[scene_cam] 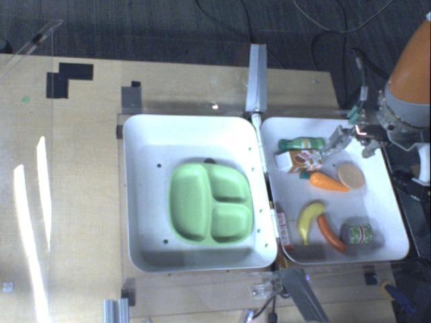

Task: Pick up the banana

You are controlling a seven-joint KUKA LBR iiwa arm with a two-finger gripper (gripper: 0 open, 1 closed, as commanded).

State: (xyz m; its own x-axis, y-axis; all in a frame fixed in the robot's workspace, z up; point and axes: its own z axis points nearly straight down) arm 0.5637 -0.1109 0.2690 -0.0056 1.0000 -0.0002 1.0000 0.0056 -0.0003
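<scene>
Pincer (347, 136) hangs over the right bin's (397, 210) far right corner, arm (412, 79) coming in from the right w/ orange band up top. Fingers look spread apart, nothing between them, so released. Just left of it: green bottle (301, 143) lying on its side, and a carton (300, 160) right below that. Next out, carrot (328, 182) lies beside a tan disc (351, 176), both near bin center. Banana (308, 221) sits lower down, toward the near left part of the right bin, well apart from the pincer, curved, yellow w/ greenish tip. Sausage (330, 233) lies just right of banana, then a small can (357, 233) beyond it. Left bin (141, 180) holds a green divided tray (211, 202). Both bins rest on the table (60, 200); cables (229, 9) trail across the dark floor behind.
</scene>
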